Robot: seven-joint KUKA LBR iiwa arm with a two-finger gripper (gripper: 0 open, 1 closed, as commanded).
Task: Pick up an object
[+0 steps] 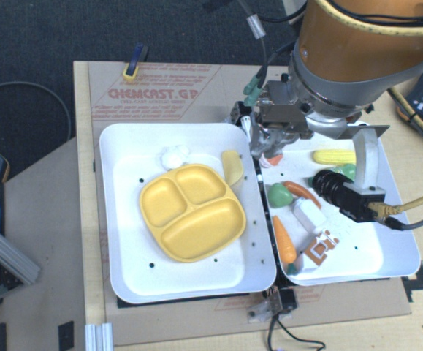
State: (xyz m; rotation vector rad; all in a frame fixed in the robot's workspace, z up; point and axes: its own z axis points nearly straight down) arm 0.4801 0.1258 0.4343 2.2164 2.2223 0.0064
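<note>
Pincer (268, 148) low at right bin's (397, 258) inner top corner, grip state can't tell, arm hides it. Candidate picks lie loose there for grabbing: corn (333, 156), carrot (284, 238), green piece (278, 194). Yellow tray (191, 212) sits in left bin (120, 196).

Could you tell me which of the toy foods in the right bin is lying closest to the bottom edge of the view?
The orange carrot, lying beside the divider between the bins; the green vegetable and yellow corn sit higher up.

An orange carrot (284, 240) lies flat in my right bin (386, 258). A green vegetable (277, 194) sits just above it. Yellow corn (333, 156) lies farther back.
</note>
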